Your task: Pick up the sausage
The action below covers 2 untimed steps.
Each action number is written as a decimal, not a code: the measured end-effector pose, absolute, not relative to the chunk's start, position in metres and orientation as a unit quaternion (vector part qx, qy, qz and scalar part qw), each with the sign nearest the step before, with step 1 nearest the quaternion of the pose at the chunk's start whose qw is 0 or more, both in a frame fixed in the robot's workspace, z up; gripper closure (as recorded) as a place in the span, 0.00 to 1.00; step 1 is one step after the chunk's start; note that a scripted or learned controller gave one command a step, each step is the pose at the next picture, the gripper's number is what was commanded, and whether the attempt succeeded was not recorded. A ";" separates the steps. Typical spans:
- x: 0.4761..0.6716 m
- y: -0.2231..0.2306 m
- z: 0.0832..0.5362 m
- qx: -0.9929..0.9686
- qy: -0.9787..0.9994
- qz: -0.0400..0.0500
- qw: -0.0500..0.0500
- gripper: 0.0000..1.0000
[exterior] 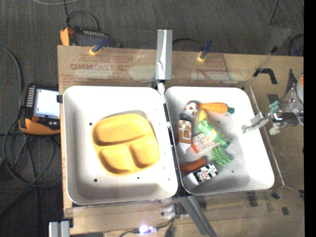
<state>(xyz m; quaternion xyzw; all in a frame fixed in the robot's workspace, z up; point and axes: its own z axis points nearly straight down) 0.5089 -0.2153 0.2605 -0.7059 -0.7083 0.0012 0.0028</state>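
Note:
The sausage (192, 164) is a short reddish-brown link lying near the front left of the right bin (256, 177), just behind a black-and-white spotted block (205, 173). My gripper (256, 121) hangs over the right side of that bin, well to the right of and behind the sausage. Nothing shows between its fingers. The grey arm reaches in from the right edge of the camera view.
The right bin also holds a carrot (215, 107), a small can (187, 111), a brown carton (184, 131), a green bottle (213, 134), a red-and-white packet (202, 143) and a green toy (221, 156). A yellow divided tray (127, 143) sits in the left bin (79, 107).

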 end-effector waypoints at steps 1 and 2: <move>0.530 -0.136 0.221 -0.829 -0.559 0.002 0.003 0.00; 0.488 -0.164 0.088 -0.908 -0.419 -0.001 0.000 0.00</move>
